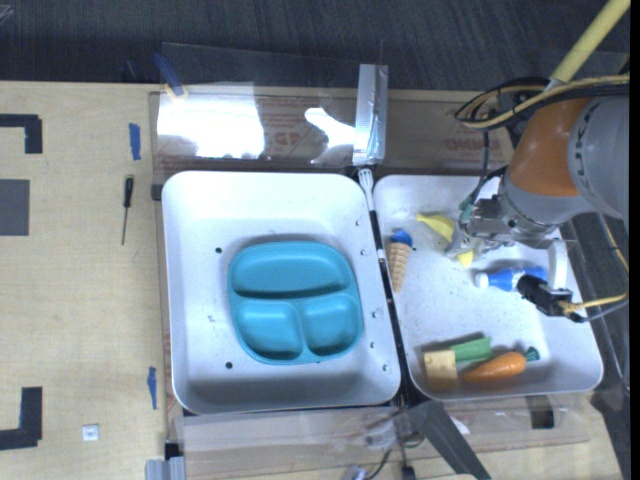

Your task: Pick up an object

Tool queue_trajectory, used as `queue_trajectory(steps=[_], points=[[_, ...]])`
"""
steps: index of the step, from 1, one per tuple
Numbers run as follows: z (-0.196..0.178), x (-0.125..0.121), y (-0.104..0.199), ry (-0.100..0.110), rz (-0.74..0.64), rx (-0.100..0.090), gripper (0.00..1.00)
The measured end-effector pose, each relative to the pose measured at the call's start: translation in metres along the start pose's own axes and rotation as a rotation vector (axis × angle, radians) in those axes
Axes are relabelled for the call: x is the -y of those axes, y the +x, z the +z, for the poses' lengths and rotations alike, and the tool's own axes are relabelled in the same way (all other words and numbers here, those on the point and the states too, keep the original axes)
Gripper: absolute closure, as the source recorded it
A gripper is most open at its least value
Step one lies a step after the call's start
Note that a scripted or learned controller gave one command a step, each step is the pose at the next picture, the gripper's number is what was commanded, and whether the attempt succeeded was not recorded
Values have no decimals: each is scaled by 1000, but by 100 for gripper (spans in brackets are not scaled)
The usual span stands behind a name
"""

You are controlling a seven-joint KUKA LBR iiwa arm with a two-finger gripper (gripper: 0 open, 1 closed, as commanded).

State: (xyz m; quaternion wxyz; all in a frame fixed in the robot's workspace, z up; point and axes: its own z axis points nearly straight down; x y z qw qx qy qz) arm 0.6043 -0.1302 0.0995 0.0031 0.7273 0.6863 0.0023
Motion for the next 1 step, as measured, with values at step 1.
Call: queue_trajectory(steps=[1], points=[[-89,-11,102,-1,-1,-5,100]])
